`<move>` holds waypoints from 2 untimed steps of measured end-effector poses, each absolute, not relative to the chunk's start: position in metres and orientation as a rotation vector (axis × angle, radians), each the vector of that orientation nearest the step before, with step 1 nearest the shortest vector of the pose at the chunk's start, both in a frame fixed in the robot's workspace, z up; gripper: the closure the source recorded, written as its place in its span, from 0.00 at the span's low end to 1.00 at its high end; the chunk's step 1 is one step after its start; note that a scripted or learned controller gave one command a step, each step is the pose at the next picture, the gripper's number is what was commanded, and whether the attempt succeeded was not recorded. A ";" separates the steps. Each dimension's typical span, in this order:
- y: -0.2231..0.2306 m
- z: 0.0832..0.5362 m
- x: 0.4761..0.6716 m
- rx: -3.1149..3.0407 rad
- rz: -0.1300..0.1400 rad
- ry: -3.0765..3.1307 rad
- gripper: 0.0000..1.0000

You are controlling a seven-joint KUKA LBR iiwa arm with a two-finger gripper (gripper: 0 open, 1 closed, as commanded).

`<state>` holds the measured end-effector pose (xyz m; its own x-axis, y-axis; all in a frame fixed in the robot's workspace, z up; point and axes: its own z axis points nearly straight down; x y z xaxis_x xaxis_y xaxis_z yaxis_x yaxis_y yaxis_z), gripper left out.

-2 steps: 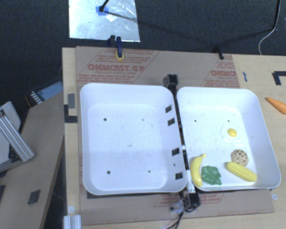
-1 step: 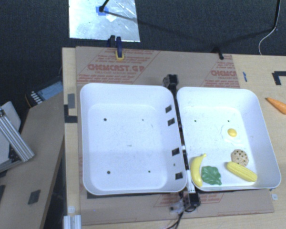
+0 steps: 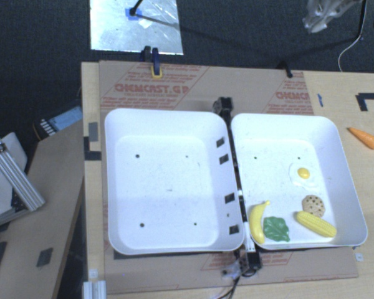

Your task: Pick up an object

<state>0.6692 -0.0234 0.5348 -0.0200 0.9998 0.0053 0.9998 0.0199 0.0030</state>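
Observation:
The right bin holds several toy foods near its front right corner. A fried egg lies by the right wall, with a brown cookie just in front of it. A yellow corn cob rests at the front right. A banana stands along the divider, and a green leafy piece touches it. My gripper hangs high at the top right, beyond the bench's back edge and far from every object. It looks pale and blurred.
The left bin sits beside the right one, joined by a black hinge strip. An orange carrot lies on the bench outside the right bin. A shiny metal sheet lies on the floor at the back.

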 end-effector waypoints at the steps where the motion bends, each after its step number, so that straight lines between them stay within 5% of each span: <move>1: -0.043 0.297 0.666 -2.214 0.015 -2.214 1.00; 2: -0.082 0.242 0.659 -2.223 0.006 -2.218 1.00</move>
